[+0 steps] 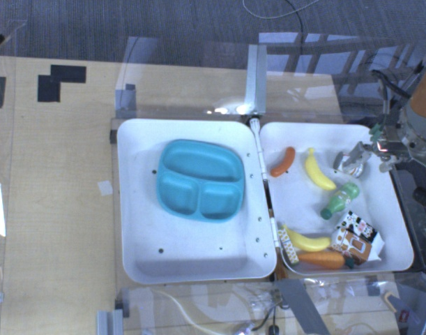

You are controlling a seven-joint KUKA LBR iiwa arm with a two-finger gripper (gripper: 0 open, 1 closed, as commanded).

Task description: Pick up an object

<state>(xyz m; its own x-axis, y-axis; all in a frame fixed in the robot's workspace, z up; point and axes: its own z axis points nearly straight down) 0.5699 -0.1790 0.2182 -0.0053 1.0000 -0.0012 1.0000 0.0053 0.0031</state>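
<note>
Two shallow white bins sit side by side on the table (59, 187). The left bin (139, 257) carries a blue divided plate (199, 180), which lies a little toward the far side of the bin's floor. The right bin (401, 250) holds the loose things. A small sausage (282, 161) lies tilted near the bin's far left corner, close to the wall shared with the left bin. Just beside it, toward the middle, lies a yellow banana (318, 172). A green bottle (339, 200) lies on its side near the middle of the bin, just beside the lower tip of that banana. Along the near edge lie a second banana (307, 241) and, touching it on the near side, a carrot (323, 259). A printed box (355, 236) with black, white and brown markings sits at the near right, next to the carrot's end. The arm (418, 117) reaches in over the right bin's far right corner, and the tool (352, 161) hangs above the floor there, near the green bottle and the upper banana, with its fingers apart and nothing between them.
</note>
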